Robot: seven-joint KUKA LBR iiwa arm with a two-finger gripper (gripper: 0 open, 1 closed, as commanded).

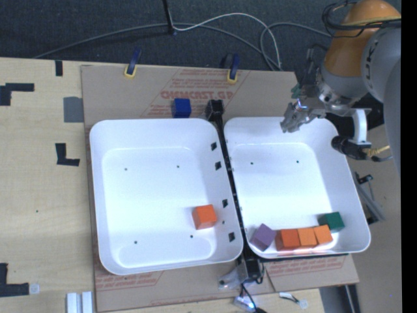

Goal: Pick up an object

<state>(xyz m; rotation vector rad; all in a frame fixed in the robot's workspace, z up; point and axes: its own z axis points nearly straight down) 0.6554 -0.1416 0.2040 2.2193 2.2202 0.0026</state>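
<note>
An orange cube (204, 216) lies in the left bin (111, 142), toward its near right side. Along the near edge of the right bin (273, 168) sit a purple block (262, 237), two orange blocks (287, 239) (307, 237), a lighter orange block (323, 234) and a dark green block (333, 222). My gripper (294, 120) hangs over the far rim of the right bin, well away from all the blocks, and nothing shows between its fingers.
A blue block (182, 107) rests on the cardboard behind the left bin. Black clips (214, 110) join the two bins along the middle. Cables run across the dark floor at the back. The arm's grey body (365, 51) stands at the right.
</note>
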